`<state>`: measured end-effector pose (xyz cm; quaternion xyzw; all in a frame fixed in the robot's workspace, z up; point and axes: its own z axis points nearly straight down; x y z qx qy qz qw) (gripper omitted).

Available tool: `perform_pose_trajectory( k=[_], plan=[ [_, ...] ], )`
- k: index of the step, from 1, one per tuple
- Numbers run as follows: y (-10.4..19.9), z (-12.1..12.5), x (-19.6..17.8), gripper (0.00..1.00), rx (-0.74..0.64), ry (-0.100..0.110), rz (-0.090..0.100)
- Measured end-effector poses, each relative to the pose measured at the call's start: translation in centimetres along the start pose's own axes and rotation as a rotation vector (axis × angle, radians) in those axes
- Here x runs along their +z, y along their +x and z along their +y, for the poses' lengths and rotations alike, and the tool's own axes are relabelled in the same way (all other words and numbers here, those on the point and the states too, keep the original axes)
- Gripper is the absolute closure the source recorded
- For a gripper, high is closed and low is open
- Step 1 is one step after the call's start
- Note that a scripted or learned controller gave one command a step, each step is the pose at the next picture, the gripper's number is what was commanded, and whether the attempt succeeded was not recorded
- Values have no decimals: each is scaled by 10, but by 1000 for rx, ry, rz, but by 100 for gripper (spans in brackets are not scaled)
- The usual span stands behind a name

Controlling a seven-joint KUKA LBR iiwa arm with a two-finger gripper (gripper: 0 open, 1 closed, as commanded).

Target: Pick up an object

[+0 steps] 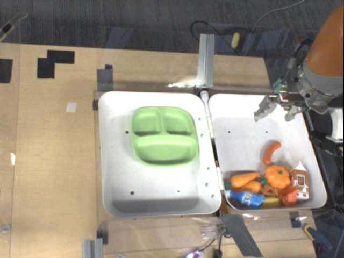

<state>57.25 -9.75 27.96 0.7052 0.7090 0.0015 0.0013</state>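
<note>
Several small toy items are shown heaped in the near part of the right bin (236,144): an orange sausage-shaped piece (271,151) lying slightly apart toward the bin's middle, an orange pumpkin (277,176), an orange carrot-like piece (244,179), a blue bottle-like item (246,199) against the near wall, and a small white and red carton (300,180) at the right side of the heap. The pumpkin, carrot-like piece and carton are seen touching or overlapping one another; finer details of the pile cannot be told. The tool (277,109) is seen over the far part of the same bin, well apart from the heap, with its two fingers spread open and nothing between them. It is carried by the grey arm with its orange band (327,42), which enters from the right. A green three-compartment plate (164,135) is shown lying flat in the middle of the left bin (115,160). Both bins are set side by side on the wooden tabletop (48,155), with a metal bracket (206,58) standing at their far junction
</note>
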Motion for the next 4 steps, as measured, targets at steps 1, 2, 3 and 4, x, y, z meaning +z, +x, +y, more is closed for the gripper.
perform_pose_trajectory(
  k=[1, 2, 3, 4],
  plan=[
    [-36, -45, 64, 0, 21, 0, -1],
    [-70, -9, 175, 0, -106, -18, -7],
    [-70, -6, 163, 100, -107, -25, -9],
    [-15, 51, 25, 100, -73, -5, -1]
  ],
)
